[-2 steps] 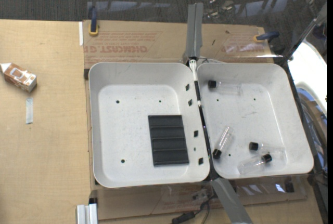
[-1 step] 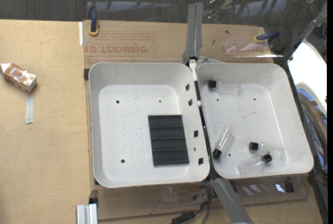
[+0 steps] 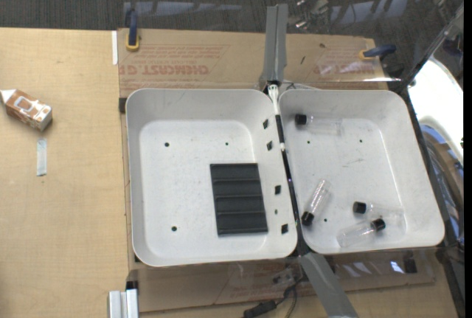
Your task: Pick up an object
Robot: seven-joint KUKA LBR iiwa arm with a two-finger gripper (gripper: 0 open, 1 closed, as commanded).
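- Bins sit side by side on the bench; the left bin (image 3: 147, 161) holds a black ribbed block (image 3: 238, 198), lying flat near its middle.
- Right of that block, the right bin (image 3: 402, 139) holds four clear vials with black caps.
- One vial (image 3: 316, 203) lies closest to the block, tilted.
- Another vial (image 3: 310, 120) lies up and right of the block.
- Two more vials (image 3: 363, 232) lie farthest right of the block, close together.
- Well left of the block, a small orange-and-white box (image 3: 28, 109) rests on the bench (image 3: 59, 235).

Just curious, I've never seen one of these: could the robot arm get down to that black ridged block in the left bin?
Probably yes. The black ridged block lies flat on the left bin floor, away from the walls, with nothing on top.
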